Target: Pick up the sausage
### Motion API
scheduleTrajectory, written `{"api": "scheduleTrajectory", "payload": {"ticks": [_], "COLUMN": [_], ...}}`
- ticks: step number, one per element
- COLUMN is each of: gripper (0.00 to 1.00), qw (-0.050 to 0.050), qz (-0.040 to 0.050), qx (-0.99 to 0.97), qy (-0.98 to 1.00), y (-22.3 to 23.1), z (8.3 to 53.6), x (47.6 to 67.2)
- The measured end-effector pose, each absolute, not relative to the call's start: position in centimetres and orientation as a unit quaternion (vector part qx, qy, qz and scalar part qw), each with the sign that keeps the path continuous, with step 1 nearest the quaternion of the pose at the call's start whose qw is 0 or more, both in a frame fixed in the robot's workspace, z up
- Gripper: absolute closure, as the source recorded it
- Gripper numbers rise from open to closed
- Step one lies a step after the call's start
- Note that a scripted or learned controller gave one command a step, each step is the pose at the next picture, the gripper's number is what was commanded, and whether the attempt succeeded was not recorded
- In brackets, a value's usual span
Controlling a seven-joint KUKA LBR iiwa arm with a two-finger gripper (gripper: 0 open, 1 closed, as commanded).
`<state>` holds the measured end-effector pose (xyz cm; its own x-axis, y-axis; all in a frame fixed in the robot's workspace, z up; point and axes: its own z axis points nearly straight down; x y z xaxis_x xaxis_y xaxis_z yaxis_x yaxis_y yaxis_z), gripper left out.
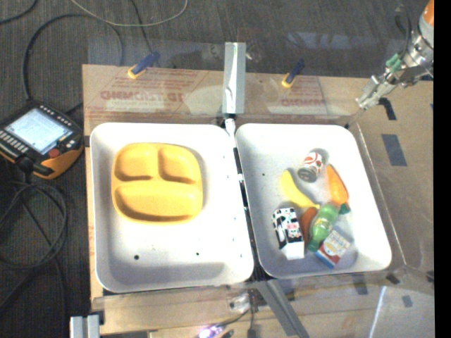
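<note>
The sausage (309, 222), a short red-brown piece, lies in the right bin (268, 153), wedged between a black-and-white milk carton (288, 231) and a green bottle (323, 224), which partly cover it. My gripper (375, 97) hangs outside the bin, beyond its far right corner and over the brown bench. Its fingers are open with nothing between them. It is well away from the sausage.
Around the sausage in the right bin lie a yellow banana (294, 189), a small can (312, 165), an orange carrot (337, 183) and a small colourful box (332, 248). The left bin (102, 259) holds a yellow divided plate (158, 182). A metal post (234, 76) stands behind the bins.
</note>
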<state>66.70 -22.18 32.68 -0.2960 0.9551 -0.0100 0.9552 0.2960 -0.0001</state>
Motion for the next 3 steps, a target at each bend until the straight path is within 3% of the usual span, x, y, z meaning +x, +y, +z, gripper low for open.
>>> {"api": "scheduleTrajectory", "payload": {"ticks": [3], "gripper": [1.00], "qw": [0.009], "qz": [-0.0077], "qx": [0.593], "qy": [0.805], "y": [-22.1], "z": [35.6], "x": [66.9]}}
